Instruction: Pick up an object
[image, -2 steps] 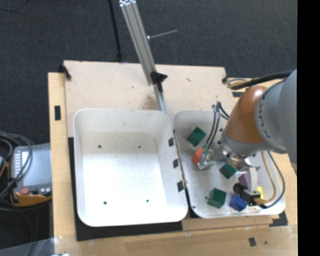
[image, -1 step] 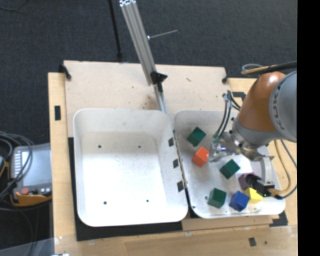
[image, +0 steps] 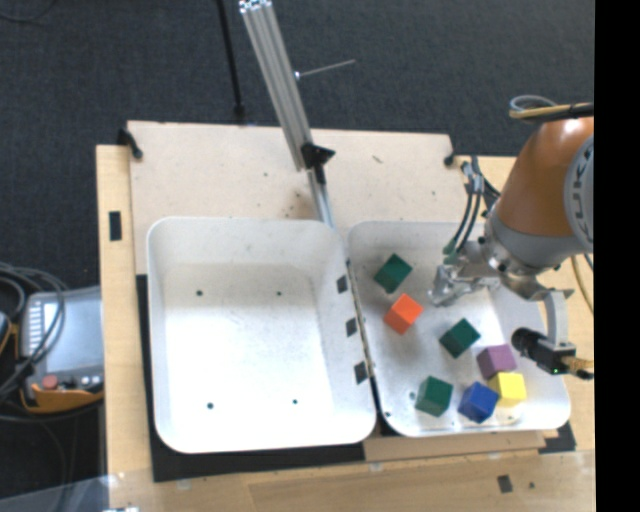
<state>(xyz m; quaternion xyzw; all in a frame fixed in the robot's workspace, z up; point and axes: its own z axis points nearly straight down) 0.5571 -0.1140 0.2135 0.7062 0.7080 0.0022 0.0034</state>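
arm: reaches in from the right; orange band sits over the right bin (image: 560, 415)
claw (image: 448, 287): hangs above the right bin's floor, between the upper green block (image: 393, 272) and the middle green block (image: 460, 337)
claw state: can't tell, too small and blurred to read; no block seen in it
blocks: all seven in the right bin. Orange block (image: 403, 313) just left and below the claw, purple block (image: 496, 360), yellow block (image: 510, 386), blue block (image: 479, 401) touching the yellow one, lower green block (image: 434, 395) near the front wall
left bin (image: 160, 300): only specks on the floor
step: judged as the approach, nothing lifted yet
nearest targets: orange block or upper green block, both stand apart from neighbours
next move: needs the claw centred over one block, lined up with its flat sides, then straight down and close
risk: purple, yellow and blue blocks crowd together, poor first pick
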